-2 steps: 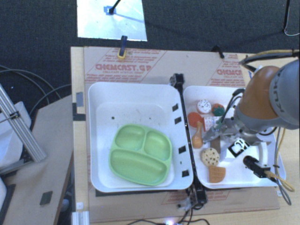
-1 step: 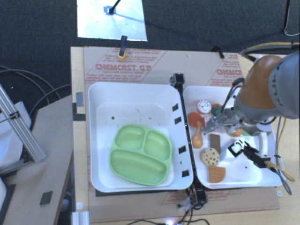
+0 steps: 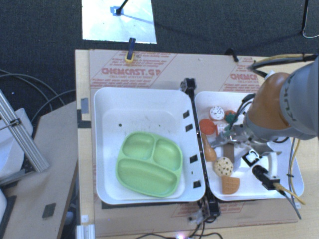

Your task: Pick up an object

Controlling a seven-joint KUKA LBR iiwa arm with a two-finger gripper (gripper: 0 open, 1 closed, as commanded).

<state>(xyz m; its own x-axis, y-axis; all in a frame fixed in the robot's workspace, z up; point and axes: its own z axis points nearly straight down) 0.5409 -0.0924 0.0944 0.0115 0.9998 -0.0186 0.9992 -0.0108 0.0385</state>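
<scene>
Hovering low over the right white plastic bin (image 3: 294,183), the grey two-finger gripper (image 3: 227,142) seems poised near small toy foods (image 3: 223,167); its state is unclear, and nothing looks lifted yet.

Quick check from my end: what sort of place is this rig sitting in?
Most likely a robotics lab bench, not a kitchen. Two white bins sit on a board over dark carpet, the KUKA arm reaches into the right bin of toy food, and loose cables trail at left.

Two white bins (image 3: 144,103) are set side by side (nearly touching) on the brown bench (image 3: 149,68).
</scene>
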